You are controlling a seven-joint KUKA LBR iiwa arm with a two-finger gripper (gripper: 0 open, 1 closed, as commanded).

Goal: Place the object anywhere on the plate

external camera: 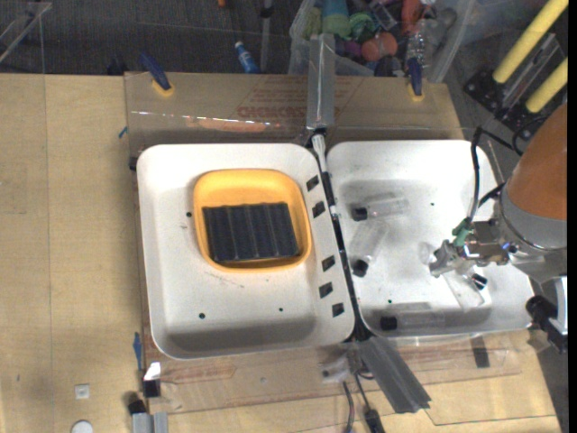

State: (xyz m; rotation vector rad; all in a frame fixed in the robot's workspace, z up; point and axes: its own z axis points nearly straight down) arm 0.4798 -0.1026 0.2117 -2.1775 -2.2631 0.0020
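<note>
A yellow-orange plate [251,188] with rounded corners sits in the left bin [171,242]. On the plate lies a black, ridged rectangular object [250,231], flat and covering most of the plate's middle. My gripper [458,271] is far from it, low over the right side of the right bin [406,165]. Its fingers stand apart, so it is open, with nothing between them. The orange band of the arm [545,179] rises at the right edge.
Two faint clear shapes [374,219] lie in the right bin's left half. A black divider with clips [326,242] separates the bins. A crate of colourful toys [379,12] stands behind the bench, with yellow tubes [536,34] at the far right.
</note>
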